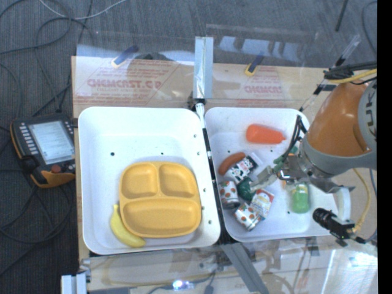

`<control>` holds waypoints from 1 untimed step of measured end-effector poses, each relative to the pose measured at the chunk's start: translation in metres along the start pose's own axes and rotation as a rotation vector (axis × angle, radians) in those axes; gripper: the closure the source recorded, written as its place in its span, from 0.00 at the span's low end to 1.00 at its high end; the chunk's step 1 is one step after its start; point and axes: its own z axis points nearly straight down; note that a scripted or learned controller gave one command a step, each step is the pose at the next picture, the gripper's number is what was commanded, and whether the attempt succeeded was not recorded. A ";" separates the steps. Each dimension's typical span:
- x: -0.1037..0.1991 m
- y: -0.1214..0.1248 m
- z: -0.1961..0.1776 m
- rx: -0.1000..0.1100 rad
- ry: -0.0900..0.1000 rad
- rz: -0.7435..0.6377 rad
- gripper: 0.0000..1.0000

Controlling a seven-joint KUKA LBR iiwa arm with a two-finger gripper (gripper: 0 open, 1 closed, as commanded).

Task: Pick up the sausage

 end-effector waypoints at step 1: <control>-0.018 0.066 0.036 -0.002 0.001 -0.188 0.00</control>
